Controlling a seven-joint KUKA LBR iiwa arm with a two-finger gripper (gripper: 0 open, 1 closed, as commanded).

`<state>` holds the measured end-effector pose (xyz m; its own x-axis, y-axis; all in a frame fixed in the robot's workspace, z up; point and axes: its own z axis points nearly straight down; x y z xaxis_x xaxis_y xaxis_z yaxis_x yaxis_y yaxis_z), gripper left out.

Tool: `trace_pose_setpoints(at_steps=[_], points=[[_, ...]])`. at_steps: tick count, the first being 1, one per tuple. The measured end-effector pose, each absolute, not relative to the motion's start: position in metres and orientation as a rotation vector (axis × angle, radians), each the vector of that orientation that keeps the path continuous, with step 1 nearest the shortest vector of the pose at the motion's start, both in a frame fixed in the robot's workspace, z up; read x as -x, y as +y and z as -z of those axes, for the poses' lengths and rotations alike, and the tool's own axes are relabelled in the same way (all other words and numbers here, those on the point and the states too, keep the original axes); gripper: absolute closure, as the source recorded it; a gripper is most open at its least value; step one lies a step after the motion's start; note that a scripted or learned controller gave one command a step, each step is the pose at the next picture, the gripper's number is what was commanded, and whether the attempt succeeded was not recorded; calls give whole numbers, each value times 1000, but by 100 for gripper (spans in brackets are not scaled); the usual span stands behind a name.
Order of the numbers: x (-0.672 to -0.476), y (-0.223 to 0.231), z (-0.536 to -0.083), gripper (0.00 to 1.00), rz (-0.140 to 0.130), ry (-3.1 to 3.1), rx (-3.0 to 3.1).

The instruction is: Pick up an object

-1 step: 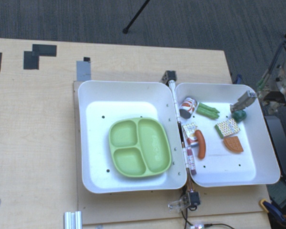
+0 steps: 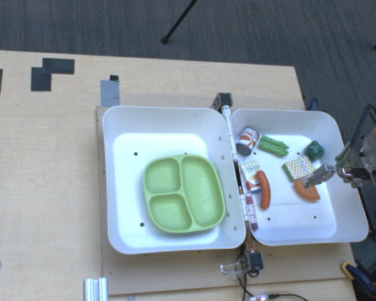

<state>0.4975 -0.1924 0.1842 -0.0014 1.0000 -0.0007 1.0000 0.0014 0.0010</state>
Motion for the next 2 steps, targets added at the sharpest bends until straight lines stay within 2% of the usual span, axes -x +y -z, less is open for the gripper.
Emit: trace_pose_setpoints(at_steps=[1,2], points=[[-488,-165,-85,0,-4,2220,-2217],[-490,-165,-97,100,-10,2216,-2212]])
